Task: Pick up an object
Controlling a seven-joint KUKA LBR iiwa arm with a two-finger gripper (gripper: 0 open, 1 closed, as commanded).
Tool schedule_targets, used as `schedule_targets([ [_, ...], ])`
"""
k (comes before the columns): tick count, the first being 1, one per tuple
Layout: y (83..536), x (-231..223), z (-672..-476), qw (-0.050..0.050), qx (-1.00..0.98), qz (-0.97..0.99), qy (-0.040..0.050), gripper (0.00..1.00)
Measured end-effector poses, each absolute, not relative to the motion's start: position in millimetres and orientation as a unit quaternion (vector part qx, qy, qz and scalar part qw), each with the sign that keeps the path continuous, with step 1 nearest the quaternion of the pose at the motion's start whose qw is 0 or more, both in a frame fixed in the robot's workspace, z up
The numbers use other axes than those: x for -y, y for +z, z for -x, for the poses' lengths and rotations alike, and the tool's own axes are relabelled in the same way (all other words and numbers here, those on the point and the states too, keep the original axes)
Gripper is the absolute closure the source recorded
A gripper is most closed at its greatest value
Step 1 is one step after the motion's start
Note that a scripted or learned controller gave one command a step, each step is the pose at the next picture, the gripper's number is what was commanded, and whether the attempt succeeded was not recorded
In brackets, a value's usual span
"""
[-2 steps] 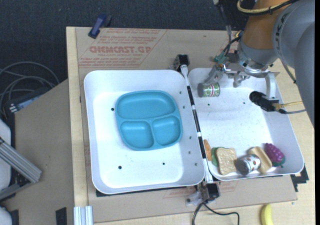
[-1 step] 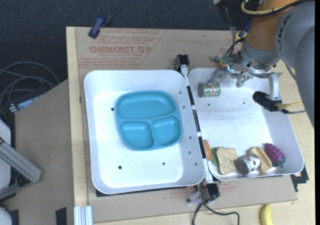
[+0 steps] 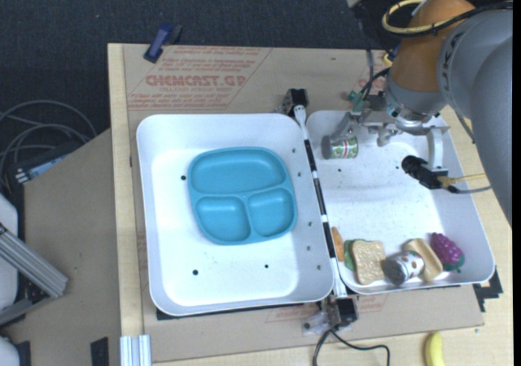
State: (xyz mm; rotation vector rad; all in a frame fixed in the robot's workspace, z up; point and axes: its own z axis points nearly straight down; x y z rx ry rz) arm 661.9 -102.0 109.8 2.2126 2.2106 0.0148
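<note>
Reaching in from the right of the camera view, the grey arm with its orange band hangs over the far end of the right bin. Its hand sits low there, just beside a small green can lying on its side near the bin's far left corner; whether the hand is open or closed on anything cannot be told. Along the near edge lie a sandwich, a second can and purple grapes. A blue divided plate rests in the left bin on the tabletop.
</note>
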Motion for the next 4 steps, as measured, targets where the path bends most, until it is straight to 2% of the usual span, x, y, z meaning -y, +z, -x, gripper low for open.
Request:
schedule_targets([
  [1, 106.5, 99.8, -666.5, 0.008, -0.707, -0.707, 0.0065, 0.0],
  [2, 94.9, 97.9, -661.7, 0.001, -0.707, -0.707, 0.0001, 0.0],
  [3, 160.4, 159.4, -577.7, 0.0, -0.706, -0.708, -0.0005, 0.0],
  [4, 88.2, 123.6, -478.0, -0.002, -0.707, -0.707, -0.0006, 0.0],
])
